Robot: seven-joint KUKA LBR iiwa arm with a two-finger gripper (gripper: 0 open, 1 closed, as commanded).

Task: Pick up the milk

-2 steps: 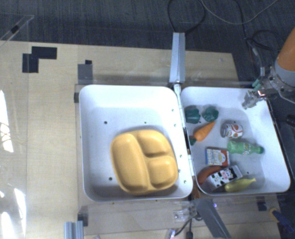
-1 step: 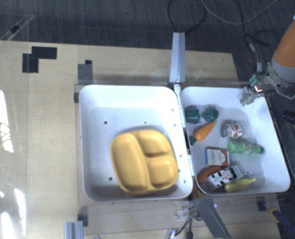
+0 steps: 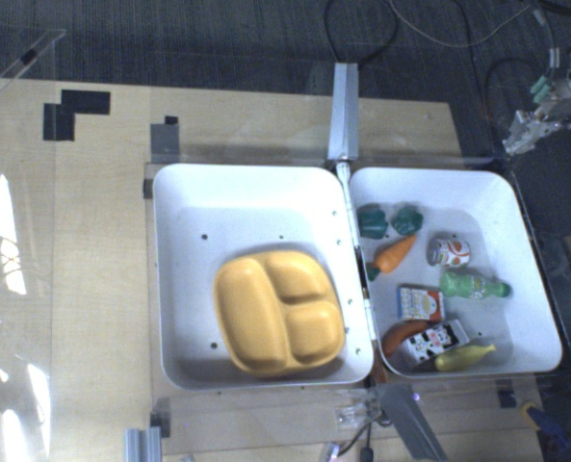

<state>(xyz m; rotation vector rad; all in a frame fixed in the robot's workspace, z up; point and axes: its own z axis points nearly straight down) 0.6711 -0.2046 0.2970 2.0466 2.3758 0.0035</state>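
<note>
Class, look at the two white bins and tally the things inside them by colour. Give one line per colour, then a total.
Green: 3 – two dark green pieces, one green bottle
Orange: 1 – carrot
Yellow: 2 – tray, banana
Red and white: 2 – can, carton
Brown: 1 – sausage
Black and white: 1 – milk
Total: 10

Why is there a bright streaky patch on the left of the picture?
Camera view: that looks like glare off a clear sheet over the wooden bench; the yellow tray casts a soft shadow in the left bin; small items in the right bin look slightly blurred.
</note>
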